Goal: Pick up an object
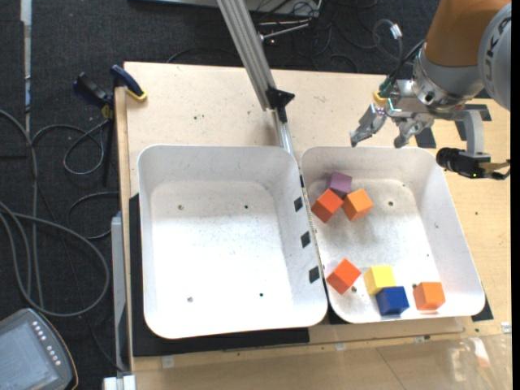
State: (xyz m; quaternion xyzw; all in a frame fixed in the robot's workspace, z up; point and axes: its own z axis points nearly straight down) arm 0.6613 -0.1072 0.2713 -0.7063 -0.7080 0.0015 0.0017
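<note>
Overhead slanted view of a tabletop (203,96) bearing two shallow white bins side by side. The arm (463,31), grey with an orange band, enters from the right. Its hand (386,132) hangs above the far rim of the right bin (455,226), over the tabletop just behind it; the two fingers (363,130) are spread apart with nothing between them.

The right bin holds seven cubes in two groups. Far group, touching or nearly so: a purple cube (340,183), with a red-orange cube (327,205) and an orange cube (357,204) just in front of it. Near group, along the front wall: a red-orange cube (344,275), a yellow cube (378,279), a blue cube (392,301) touching the yellow one, and an orange cube (429,296) beside the blue. All cubes lie well apart from the hand.

The left bin (154,218) shows only dark specks on its floor. A metal strut (244,39) slants across the tabletop toward the gap between the bins. A blue-and-yellow clamp (122,84) sits at the tabletop's far left corner.
</note>
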